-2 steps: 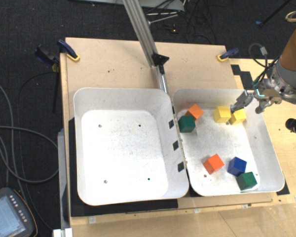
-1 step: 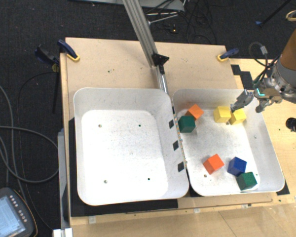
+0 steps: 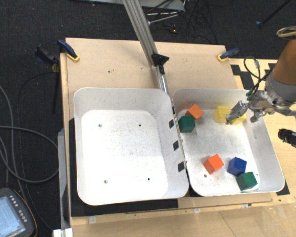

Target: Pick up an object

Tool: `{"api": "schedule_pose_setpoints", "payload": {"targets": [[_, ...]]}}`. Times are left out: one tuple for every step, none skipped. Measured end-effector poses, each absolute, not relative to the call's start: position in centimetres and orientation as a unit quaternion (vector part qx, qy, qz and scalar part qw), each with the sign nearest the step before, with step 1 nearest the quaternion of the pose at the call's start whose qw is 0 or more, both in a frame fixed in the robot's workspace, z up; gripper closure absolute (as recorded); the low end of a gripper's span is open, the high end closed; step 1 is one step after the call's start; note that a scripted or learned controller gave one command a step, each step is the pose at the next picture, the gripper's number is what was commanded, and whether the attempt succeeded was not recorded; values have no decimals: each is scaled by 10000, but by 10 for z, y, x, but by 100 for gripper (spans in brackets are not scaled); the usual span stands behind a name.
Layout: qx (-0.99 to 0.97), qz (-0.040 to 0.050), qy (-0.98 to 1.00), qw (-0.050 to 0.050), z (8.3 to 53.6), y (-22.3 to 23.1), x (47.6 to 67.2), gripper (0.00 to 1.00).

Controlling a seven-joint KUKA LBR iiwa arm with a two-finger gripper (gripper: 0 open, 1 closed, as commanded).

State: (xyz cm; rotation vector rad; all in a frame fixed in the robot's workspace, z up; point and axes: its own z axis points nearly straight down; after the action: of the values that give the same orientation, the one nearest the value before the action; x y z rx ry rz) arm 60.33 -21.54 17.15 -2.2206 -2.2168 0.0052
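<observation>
My gripper (image 3: 238, 113), finger state indiscernible, sits beside the yellow block (image 3: 222, 114); an off-centre close could nudge it away.

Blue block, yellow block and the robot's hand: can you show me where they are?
Blue block (image 3: 237, 165): camera view, on its top face.
Yellow block (image 3: 221, 114): camera view, on its top face.
Hand (image 3: 235, 115): camera view, midway between its fingertips, beside the yellow block.

the arm (image 3: 288, 68) is cut off by the right edge of the frame. the gripper (image 3: 235, 115) covers part of a yellow block (image 3: 221, 114), its finger spacing unclear.
</observation>
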Motion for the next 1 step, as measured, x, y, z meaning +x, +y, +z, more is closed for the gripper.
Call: {"api": "schedule_pose_setpoints", "payload": {"targets": [[-7060, 12, -7082, 15, 125, -212, 610, 0]]}}
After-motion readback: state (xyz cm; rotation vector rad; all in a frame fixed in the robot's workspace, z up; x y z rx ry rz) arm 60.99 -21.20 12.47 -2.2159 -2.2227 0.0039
